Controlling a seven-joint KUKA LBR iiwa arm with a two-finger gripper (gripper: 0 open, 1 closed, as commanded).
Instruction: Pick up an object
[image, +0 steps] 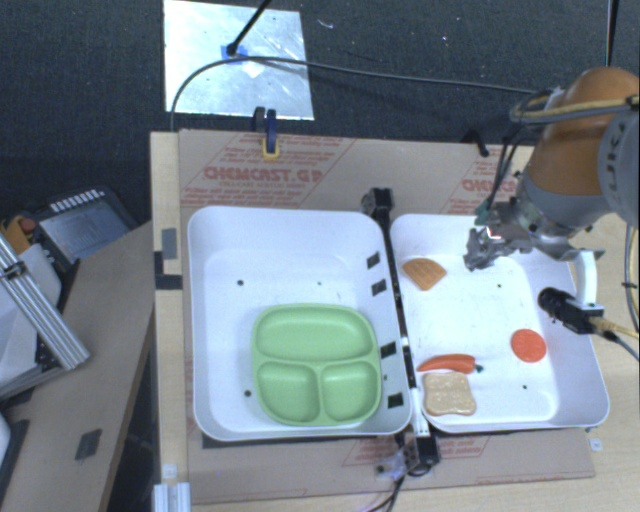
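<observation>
While gripper hovers over right bin, orange wedge beside

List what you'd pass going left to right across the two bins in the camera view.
green divided plate → tan food piece → gripper → round orange-red piece. The red sausage and toast slice overlap the tan piece's span, so they're left out.

text: "CHEMCAST GP" | red print | on: brown board

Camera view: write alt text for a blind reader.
A robot gripper hovers over the right bin, near a tan food piece; a toast slice, red pepper and orange disc lie nearer. The left bin holds a green tray.
</observation>
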